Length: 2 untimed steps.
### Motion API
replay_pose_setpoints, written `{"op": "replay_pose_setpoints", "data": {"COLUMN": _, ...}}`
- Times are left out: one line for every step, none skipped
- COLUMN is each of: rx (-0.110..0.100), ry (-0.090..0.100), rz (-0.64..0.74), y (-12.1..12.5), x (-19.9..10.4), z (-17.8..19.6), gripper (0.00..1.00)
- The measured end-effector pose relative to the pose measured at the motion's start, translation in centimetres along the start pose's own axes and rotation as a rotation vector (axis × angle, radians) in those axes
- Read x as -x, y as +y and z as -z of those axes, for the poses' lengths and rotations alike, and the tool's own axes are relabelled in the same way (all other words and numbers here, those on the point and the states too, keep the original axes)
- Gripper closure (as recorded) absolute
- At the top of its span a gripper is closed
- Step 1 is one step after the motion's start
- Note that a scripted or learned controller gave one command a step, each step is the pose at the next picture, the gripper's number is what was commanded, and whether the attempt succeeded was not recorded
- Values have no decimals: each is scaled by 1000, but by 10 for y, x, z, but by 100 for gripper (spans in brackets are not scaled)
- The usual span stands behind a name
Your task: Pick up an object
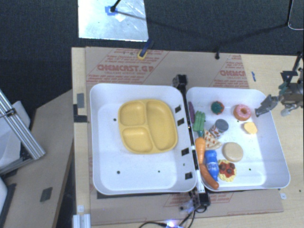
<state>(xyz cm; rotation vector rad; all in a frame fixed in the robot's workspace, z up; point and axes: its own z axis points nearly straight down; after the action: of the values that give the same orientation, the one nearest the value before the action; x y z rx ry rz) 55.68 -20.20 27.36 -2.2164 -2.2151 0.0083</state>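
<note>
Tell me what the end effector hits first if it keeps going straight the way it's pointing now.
The end effector sits at the right bin's far right rim, pointing left and downward. Carried on, it would likely meet the pink donut first, with the yellow piece just beside that line. Its height is unclear from this slanted view.

The brown sheet (124, 63) beneath the two bins carries red printing. At its far left the wording reads "CHEMCAST GP". At its far right the same print repeats, partly legible. Smaller red lines beside both cannot be read.
</note>
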Motion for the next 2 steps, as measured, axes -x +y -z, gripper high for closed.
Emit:
{"op": "replay_pose_setpoints", "data": {"rx": 12, "ry": -3, "rz": 4, "y": 2, "x": -1, "z": 7, "gripper": 0}}
{"op": "replay_pose_setpoints", "data": {"rx": 6, "ry": -1, "rz": 3, "y": 5, "x": -8, "z": -54, "gripper": 0}}
